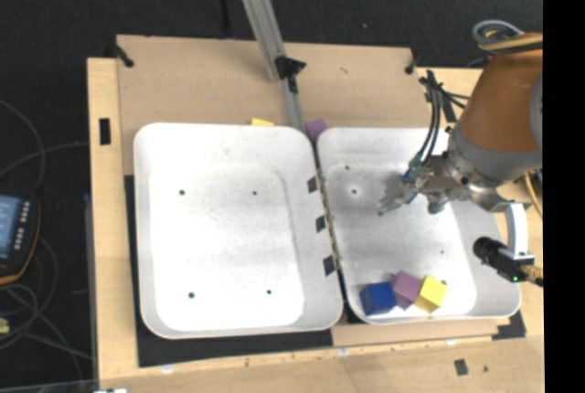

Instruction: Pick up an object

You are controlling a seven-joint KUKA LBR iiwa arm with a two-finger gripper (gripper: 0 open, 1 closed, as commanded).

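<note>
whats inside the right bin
Three blocks at the right bin's near edge: blue, purple, yellow. The arm covers part of its far right floor.

tan bench [105,227] bears two white bins [228,227] side by side.

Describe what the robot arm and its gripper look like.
The arm has a bulky orange band above a grey wrist section. Dark cables run along its left side, with a green strand nearer the wrist. The gripper is small, grey and metallic, with a blue spot at its base.
</note>
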